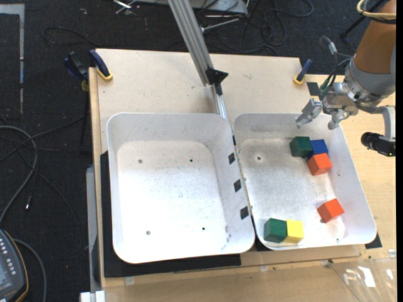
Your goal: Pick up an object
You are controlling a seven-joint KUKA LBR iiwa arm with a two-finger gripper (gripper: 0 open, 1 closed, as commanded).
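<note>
My gripper (322,116) hangs above the far right part of the right bin (277,175), its two fingers spread open with nothing between them. Just below it lie a dark green block (301,146), a blue block (319,146) and an orange block (319,163), touching one another. A second orange block (330,210) sits nearer the front right. At the bin's front edge a green block (275,229) and a yellow block (294,231) stand side by side.
The left bin (167,187) lies beside the right one, sharing a raised middle wall. A metal pole (192,33) slants up from behind the bins. Clamps sit at the bench's back corners.
</note>
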